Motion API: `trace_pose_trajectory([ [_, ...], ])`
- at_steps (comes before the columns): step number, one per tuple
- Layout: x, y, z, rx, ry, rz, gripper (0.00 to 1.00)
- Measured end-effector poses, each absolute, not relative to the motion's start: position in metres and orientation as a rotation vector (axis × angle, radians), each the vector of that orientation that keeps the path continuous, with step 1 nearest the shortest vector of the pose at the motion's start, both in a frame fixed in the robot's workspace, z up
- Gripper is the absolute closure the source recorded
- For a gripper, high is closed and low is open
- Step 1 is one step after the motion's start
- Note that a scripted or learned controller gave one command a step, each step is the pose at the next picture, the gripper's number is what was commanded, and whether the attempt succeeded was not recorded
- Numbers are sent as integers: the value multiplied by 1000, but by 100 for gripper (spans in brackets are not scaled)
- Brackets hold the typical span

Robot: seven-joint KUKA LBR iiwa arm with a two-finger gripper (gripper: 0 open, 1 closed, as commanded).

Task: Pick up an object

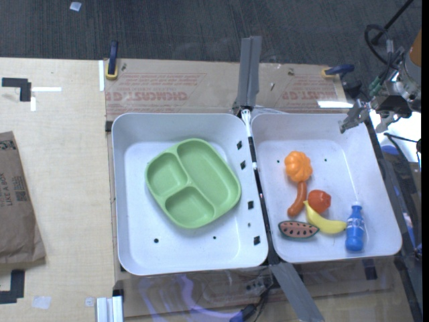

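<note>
One green plate (193,182), six toys in right bin (335,146); claw (362,116) state unclear.

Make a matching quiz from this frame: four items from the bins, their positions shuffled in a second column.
Items:
1. green divided plate
2. blue bottle
3. watermelon slice
4. orange toy

Places:
A. right bin, front right corner
B. left bin, centre
C. right bin, farthest back of the toys
D. right bin, front edge, left of the banana

Pairs: 1-B, 2-A, 3-D, 4-C
</note>
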State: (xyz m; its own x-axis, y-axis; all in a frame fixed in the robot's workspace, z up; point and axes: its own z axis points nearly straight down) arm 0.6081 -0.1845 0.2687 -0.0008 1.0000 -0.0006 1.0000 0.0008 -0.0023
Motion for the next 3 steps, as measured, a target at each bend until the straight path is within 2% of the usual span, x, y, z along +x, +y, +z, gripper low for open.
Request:
trace_pose_trajectory([
  [1, 583, -126, 96, -2312, -2126, 3, 0],
  [2, 512, -134, 91, -2284, -2154, 2, 0],
  [3, 515, -135, 104, -2291, -2155, -5, 100],
])
